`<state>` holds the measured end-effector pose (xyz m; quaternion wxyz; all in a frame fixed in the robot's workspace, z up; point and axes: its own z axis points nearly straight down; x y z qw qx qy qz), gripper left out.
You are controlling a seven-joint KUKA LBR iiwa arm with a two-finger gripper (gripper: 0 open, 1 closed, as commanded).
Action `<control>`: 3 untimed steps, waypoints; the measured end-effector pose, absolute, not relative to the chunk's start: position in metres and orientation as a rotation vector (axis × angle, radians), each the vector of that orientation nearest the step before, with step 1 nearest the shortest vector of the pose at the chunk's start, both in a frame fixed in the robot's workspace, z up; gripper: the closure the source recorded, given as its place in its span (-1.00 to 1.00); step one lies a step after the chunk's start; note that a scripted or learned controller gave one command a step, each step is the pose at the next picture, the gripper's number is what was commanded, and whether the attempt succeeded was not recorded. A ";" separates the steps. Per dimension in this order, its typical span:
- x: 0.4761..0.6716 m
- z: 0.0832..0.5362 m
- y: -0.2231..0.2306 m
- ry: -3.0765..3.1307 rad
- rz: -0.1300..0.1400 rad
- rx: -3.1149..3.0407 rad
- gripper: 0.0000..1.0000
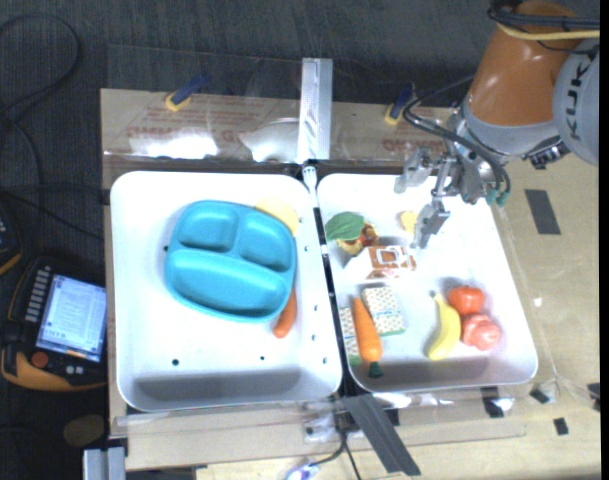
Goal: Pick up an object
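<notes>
Tablet (69, 316): far left of the tool, off the tabletop, screen lit, in an orange-edged case.
Left bin (144, 368): well left of the tool, the farther of the two white bins from it.
Blue tray (232, 258): inside the left bin, a three-compartment plate, tilted, well left of the tool.
Yellow piece (277, 211): at the blue tray's upper right edge, left of the tool.
Small carrot (286, 315): by the blue tray's lower right edge, against the left bin's right wall.
Right bin (514, 363): below the tool; the tool hangs over its upper right part.
Green vegetable (343, 227): left of the tool, near the right bin's upper left.
Orange-and-white packet (389, 260): just below and left of the tool.
Carrot (365, 332): lower left of the tool, lying lengthwise beside a patterned box (385, 308).
Tool (431, 220): above the right bin's floor, fingers pointing down; how far apart they stand cannot be told, and nothing is seen between them.
Banana (443, 330): straight below the tool, well apart from it.
Tomatoes (473, 314): two red ones, below and right of the tool, just beside the banana.
Arm (524, 68): above right of the tool, orange band showing.
</notes>
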<state>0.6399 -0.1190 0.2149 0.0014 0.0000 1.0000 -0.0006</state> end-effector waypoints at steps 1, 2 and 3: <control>0.641 0.225 -0.119 3.135 -0.006 0.000 1.00; 0.671 0.091 -0.177 3.127 -0.011 -0.063 1.00; 0.609 0.092 -0.224 3.124 -0.005 0.169 1.00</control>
